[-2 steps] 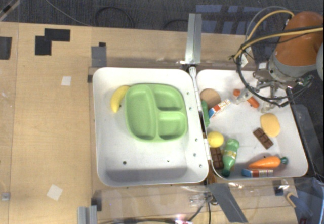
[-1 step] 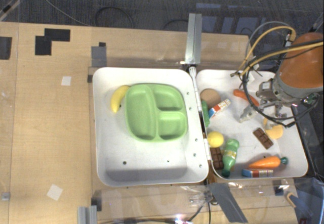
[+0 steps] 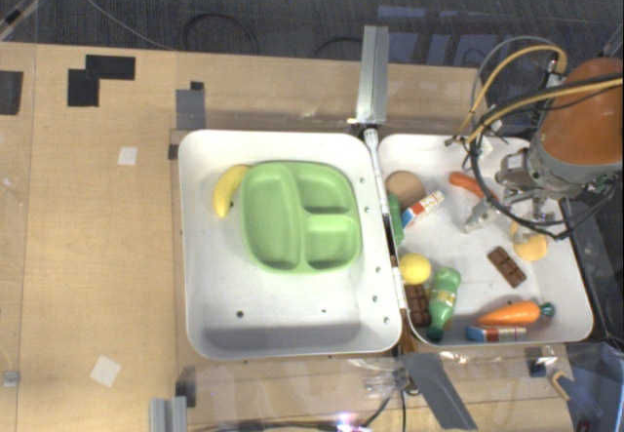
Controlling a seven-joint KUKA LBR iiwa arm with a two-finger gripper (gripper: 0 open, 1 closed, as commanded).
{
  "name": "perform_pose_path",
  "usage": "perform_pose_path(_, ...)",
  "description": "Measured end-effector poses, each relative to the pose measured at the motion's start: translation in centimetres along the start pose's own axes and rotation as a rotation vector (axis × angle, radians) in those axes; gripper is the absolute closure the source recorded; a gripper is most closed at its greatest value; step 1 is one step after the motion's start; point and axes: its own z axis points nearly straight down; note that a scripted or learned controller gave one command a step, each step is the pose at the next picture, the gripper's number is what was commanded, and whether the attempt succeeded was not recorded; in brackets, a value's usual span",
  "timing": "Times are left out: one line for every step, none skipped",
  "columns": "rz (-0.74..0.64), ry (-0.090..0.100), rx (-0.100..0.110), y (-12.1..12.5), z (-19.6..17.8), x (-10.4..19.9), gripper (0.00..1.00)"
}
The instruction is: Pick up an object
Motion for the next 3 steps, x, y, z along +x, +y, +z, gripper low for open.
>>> perform_pose_path(-0.025, 0.0, 0.002, 1.6, -0.1, -0.3, 0.0)
perform_pose_path(-0.064, 0.001, 0.001, 1.1, -0.1, -2.2, 0.0)
perform_pose_path(-0.159, 0.001, 0.001, 0.9, -0.1, -4.3, 0.0)
